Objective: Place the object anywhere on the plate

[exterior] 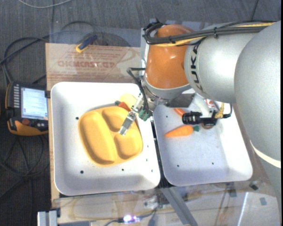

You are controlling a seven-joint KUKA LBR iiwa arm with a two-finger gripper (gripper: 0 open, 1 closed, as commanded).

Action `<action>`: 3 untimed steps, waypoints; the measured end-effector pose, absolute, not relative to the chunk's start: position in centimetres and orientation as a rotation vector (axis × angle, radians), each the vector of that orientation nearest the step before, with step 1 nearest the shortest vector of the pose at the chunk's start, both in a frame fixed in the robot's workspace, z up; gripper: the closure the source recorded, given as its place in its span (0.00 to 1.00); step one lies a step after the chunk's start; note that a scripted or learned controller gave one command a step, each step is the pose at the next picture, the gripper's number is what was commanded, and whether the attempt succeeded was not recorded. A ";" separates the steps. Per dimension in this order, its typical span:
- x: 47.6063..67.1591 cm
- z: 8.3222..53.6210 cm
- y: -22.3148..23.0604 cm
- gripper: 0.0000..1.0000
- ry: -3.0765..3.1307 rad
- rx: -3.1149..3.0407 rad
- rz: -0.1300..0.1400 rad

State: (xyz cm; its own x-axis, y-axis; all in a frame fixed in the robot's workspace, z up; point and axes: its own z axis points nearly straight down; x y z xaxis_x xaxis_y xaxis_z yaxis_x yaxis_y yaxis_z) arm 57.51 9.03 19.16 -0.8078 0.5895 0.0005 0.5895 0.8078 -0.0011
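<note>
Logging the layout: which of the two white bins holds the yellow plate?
The bin on the view's left: the plate lies in it, under the gripper; the other bin holds a carrot.

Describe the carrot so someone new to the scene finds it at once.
Of the two white bins side by side, take the right bin, the one without the yellow plate. Near its left wall lies the carrot: a tapered orange piece, larger than the small orange bit above it.
</note>
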 end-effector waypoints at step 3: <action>56.9 18.3 4.7 0.00 -3.054 -0.741 0.003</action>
